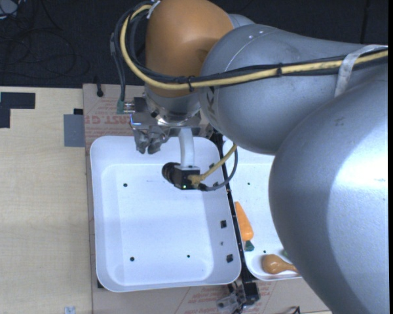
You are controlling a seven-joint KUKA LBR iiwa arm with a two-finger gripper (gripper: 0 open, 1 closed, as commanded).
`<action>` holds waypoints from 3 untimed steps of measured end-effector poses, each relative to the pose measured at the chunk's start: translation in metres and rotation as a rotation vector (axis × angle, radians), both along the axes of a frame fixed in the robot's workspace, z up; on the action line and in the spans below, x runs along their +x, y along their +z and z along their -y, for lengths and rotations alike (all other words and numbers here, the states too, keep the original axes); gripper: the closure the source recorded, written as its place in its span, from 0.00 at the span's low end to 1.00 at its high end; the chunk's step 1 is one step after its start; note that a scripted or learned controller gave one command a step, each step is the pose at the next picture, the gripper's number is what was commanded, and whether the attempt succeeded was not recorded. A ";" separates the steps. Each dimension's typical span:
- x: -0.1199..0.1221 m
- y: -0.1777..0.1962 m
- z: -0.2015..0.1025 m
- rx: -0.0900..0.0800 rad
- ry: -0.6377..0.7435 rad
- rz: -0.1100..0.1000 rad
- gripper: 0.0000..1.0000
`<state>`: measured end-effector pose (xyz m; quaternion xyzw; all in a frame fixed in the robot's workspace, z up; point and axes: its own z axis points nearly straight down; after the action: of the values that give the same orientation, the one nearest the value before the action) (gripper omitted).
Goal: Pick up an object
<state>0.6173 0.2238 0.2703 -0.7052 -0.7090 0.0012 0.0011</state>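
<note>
Objects: orange carrot point(244, 222) and tan piece point(276, 263) lie in right bin point(259, 175).
Pincer: mine point(149, 146) hangs over left bin point(105, 208); grip state unclear.

Grey arm point(301, 103) enters from right, orange band point(183, 34) uppermost, wrist pointing straight down. Claw point(150, 142) hangs low below wrist; yellow cable runs along the arm.

Fixed overhead camera — slanted down on bins point(105, 175).
</note>
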 end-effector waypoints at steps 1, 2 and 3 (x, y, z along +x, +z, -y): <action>-0.053 -0.008 0.090 -0.004 -0.012 -0.006 1.00; -0.079 -0.112 0.036 -0.002 -0.001 -0.010 1.00; -0.020 -0.005 0.006 0.004 -0.003 0.013 1.00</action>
<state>0.5972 0.2173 0.2648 -0.7061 -0.7081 -0.0048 -0.0023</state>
